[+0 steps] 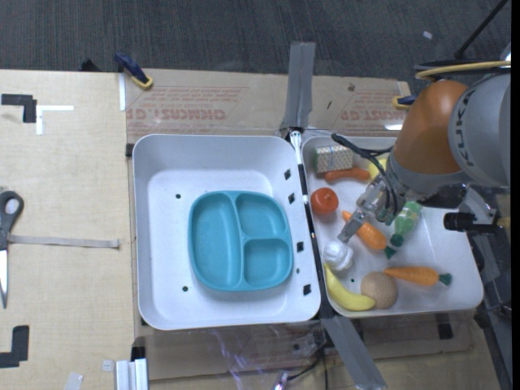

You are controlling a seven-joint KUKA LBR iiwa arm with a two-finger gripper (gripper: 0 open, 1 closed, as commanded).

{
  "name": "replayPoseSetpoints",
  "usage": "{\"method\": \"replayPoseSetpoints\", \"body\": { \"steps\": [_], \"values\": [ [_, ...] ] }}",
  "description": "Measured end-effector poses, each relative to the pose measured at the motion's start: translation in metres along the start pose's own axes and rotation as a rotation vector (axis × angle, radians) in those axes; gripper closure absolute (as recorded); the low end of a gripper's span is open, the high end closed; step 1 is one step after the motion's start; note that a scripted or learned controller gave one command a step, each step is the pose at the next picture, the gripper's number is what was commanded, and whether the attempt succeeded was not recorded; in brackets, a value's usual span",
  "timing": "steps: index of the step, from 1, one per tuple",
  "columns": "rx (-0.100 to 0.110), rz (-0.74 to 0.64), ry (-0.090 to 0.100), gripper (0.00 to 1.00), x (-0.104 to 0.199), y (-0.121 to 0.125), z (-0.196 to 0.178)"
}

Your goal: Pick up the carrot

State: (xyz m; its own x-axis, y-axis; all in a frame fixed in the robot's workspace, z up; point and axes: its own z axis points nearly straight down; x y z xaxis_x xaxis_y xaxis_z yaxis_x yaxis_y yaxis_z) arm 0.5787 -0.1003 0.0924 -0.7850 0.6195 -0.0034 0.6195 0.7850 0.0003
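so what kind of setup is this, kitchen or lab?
Likely a robot lab bench, not a kitchen: two white bins on a taped cardboard surface, toy food such as a carrot and banana, a teal divided tray, and the arm's gripper reaching into the right bin.

Arm [455, 136] low, wrist angled left

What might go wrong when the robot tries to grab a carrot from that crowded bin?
The gripper is down among packed toys. The carrot under it lies against a green bottle, so it might catch that instead. A white ball sits close and could get knocked away. Other carrots lie nearby, so the pick may wander.
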Motion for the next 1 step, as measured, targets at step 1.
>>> {"method": "replayPoseSetpoints", "body": {
  "steps": [1],
  "values": [
    [0.001,-0.004,-0.002,1.00,-0.0005,0.0007,-0.0095]
  ]
}}
